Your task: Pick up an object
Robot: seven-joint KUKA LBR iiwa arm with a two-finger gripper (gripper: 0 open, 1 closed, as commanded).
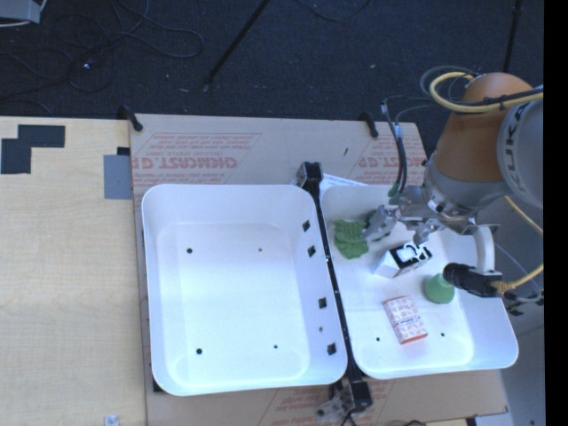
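Observation:
My gripper (401, 229) hangs over the back of the right bin (470, 353), its two metal fingers spread apart with nothing between them. Just below it lies a small black-and-white object (406, 257). A crumpled green object (351, 238) sits to the gripper's left, close to the left finger and beside the divider between the bins. A round green object (438, 288) rests toward the right, and a red-and-white box (404, 318) lies flat nearer the front.
The left bin (169, 238) stands beside the right one on brown cardboard (204, 153). A black clamp strip (324, 273) runs between the bins. The arm's grey and orange body (484, 140) and its cables loom over the right bin's far right corner.

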